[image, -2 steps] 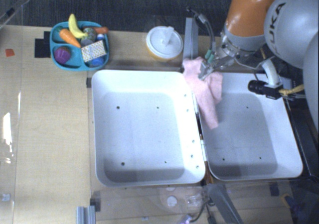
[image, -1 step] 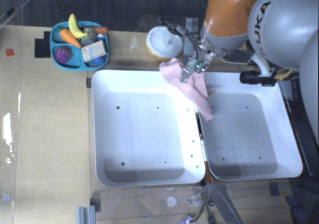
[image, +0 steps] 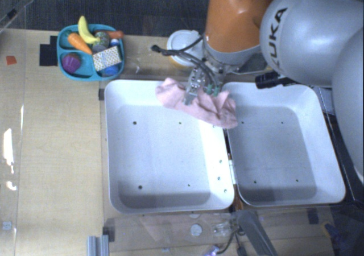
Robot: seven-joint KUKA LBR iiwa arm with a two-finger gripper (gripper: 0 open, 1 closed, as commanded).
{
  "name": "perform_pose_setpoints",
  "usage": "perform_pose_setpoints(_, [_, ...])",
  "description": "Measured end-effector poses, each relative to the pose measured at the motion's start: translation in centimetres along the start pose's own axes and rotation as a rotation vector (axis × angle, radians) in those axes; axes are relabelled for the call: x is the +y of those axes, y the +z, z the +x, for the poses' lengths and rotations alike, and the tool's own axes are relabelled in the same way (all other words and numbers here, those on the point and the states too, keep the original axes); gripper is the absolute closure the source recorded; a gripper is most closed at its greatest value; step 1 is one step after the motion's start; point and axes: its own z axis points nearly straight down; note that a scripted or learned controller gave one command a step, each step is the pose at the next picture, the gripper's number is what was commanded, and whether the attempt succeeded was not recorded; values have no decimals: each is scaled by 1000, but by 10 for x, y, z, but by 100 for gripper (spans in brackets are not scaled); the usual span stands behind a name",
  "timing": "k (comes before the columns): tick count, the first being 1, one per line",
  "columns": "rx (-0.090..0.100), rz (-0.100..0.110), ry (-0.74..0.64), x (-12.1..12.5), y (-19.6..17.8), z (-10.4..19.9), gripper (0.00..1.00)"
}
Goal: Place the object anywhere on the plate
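Pink cloth [image: 199,106] draped over the left bin's [image: 122,152] rim at 1 o'clock, pinched in the gripper [image: 193,91], apparently lifted toward the plate [image: 181,40] at 12 o'clock.

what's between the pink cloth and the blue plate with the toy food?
Camera view: the top-left corner rim of the left bin, then bare bench, separate the pink cloth from the blue plate. No loose object lies on that stretch.

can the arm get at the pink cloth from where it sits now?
Probably yes. The tool is right over the pink cloth, which is draped across the rims where the left bin meets the right bin. Nothing lies between them. Whether it has a grip is unclear.
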Motion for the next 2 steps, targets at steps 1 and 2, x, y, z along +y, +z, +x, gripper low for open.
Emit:
perform_pose_setpoints(1, [1,-1,-311,43,2,28,100])
perform_pose_setpoints(2, [0,-1,-310,43,1,28,0])
